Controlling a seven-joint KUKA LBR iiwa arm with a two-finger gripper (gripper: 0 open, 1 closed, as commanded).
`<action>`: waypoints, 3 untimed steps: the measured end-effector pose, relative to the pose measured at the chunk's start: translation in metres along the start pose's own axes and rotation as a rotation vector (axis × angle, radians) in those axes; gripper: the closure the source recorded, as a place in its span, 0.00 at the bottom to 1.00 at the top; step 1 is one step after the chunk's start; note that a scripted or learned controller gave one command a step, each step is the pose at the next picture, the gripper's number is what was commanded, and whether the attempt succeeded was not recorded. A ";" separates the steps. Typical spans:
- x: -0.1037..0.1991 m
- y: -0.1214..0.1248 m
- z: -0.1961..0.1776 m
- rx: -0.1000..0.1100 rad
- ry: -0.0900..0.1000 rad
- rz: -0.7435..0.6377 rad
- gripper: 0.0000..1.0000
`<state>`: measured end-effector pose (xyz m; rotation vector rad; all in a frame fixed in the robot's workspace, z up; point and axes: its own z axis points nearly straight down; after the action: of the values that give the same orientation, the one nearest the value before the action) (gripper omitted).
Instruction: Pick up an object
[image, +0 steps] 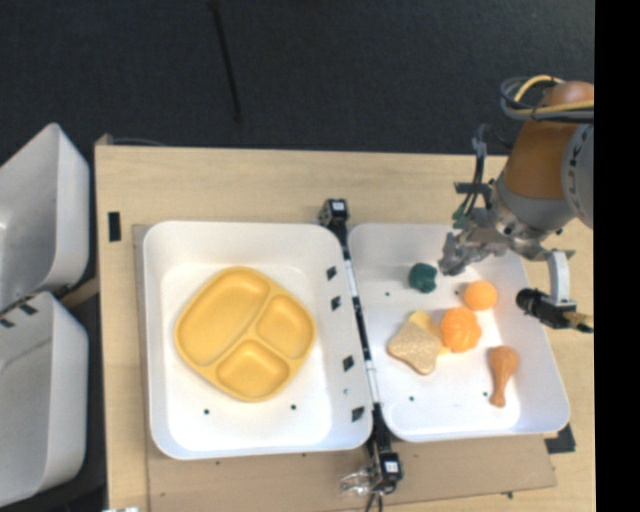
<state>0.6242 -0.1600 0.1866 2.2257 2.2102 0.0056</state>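
In the right bin (530, 410) lie a small dark green object (423, 277), a small orange ball (480, 295), a larger orange fruit (460, 329), a tan toast-shaped piece (416, 345) and a brown drumstick (501, 372). My gripper (455, 257) hangs over the bin's upper part, just right of and above the green object, with nothing visibly held. The arm, with its orange band (540, 150), comes in from the upper right.
The left bin (160, 400) holds a yellow divided plate (245, 332). Black clips run along the seam between the bins (352, 310). White containers (40, 210) stand off the bench at the left. A black part (540, 303) sticks in at the right bin's edge.
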 end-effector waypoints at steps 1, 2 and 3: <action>0.001 -0.001 -0.065 -0.003 -0.001 -0.011 1.00; 0.000 0.001 -0.101 0.000 0.000 -0.009 1.00; 0.052 -0.005 -0.094 0.005 0.001 -0.012 1.00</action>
<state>0.6190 -0.1081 0.2801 2.2150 2.2264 0.0007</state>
